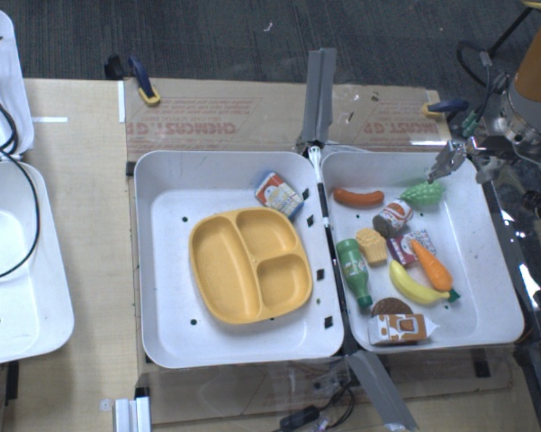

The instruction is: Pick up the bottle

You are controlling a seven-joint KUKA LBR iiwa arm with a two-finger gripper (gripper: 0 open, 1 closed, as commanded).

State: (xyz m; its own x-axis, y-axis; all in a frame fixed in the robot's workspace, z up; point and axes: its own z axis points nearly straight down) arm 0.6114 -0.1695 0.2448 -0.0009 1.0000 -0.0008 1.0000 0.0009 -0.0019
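The green bottle (354,271) lies on its side in the right bin (500,268), near the bin's left wall, with its cap pointing toward the front. My gripper (447,163) hangs over the far right corner of that bin, just above a green leafy toy (423,194). It is well away from the bottle, up and to the right of it. I see nothing held in the gripper.
Around the bottle lie a sausage (358,196), a cracker (372,246), a small can (393,216), a carrot (430,264), a banana (412,284) and a brown carton (398,328). The left bin (157,241) holds a yellow divided plate (252,264) and a small carton (279,192).
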